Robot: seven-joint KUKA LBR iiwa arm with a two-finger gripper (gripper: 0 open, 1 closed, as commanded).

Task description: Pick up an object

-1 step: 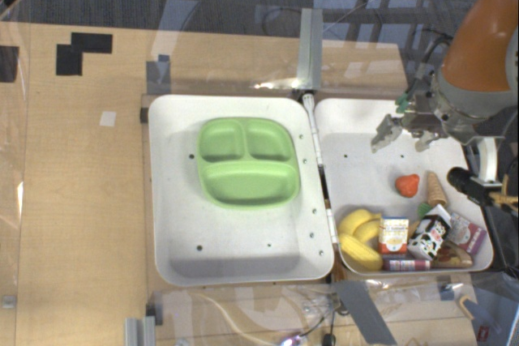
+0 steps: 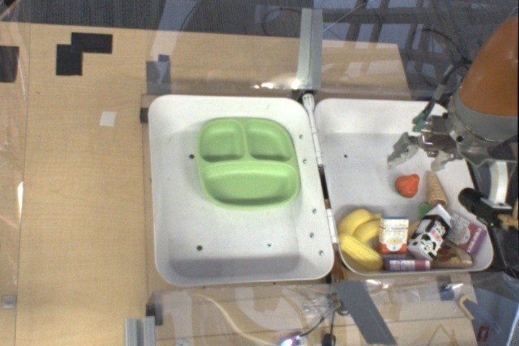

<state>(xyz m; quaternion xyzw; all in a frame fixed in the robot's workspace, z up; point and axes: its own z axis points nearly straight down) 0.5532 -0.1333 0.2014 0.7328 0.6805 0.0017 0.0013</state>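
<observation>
The right bin point(image 2: 357, 134) holds a heap of toy food along its front edge. A red strawberry point(image 2: 408, 185) lies a little apart, with a tan ice cream cone point(image 2: 437, 189) just to its right. Yellow bananas point(image 2: 362, 237), a small juice box point(image 2: 394, 235) and a cow-patterned milk carton point(image 2: 428, 237) crowd the front right corner, and a purple marker point(image 2: 405, 264) lies along the front wall. My gripper point(image 2: 419, 156) hangs open over the right bin, just behind the strawberry and cone. Nothing sits between its spread fingers.
A green divided plate point(image 2: 246, 160) rests in the middle of the left bin point(image 2: 174, 198). A metal rail point(image 2: 320, 174) separates the two bins. The arm's orange band point(image 2: 495, 77) looms over the right bin's far right side.
</observation>
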